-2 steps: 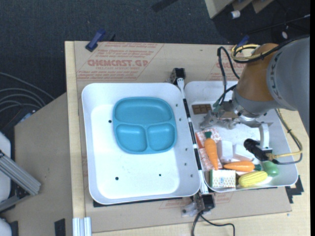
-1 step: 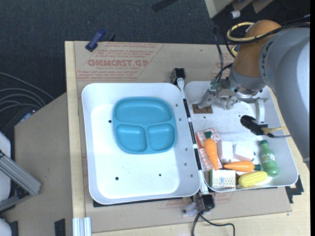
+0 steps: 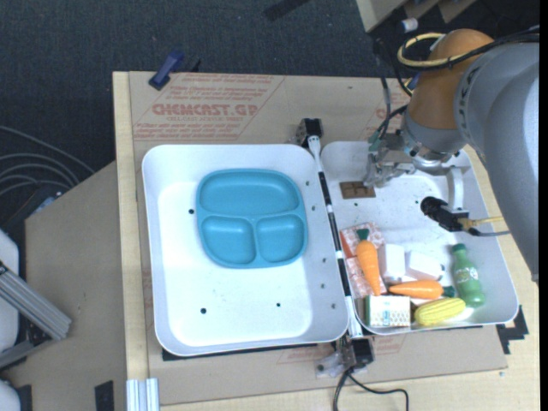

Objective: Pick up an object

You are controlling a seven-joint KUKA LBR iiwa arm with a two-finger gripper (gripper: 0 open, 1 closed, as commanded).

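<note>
Gripper low over right bin, finger state unclear.
Could close on nothing: brown block just beside, toys well apart.

We could not make out the gripper fingers above the brown card; the arm ran off-frame.

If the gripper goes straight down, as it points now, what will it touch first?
Probably the bare white floor of the right bin, just right of the small brown piece. The gripper hangs over the bin's far end; depth is hard to judge.
</note>
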